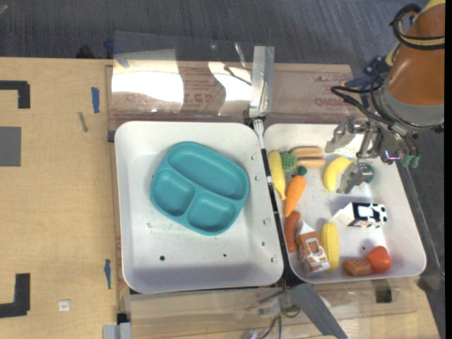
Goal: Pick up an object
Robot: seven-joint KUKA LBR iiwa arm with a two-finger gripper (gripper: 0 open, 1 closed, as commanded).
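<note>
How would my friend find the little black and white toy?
Look in the right bin, the one full of toy food. Near its right side, below the gripper and above the red tomato, lies the black and white toy. It is the only thing there with black and white patches.

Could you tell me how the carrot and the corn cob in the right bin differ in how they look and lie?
The carrot is orange with a green top and tapers; the corn cob is yellow and blunt. The carrot lies slanted in the right bin's left part beside a banana; the corn cob lies nearly straight, nearer the front edge. Both are toy foods lying flat, apart from the end effector.
</note>
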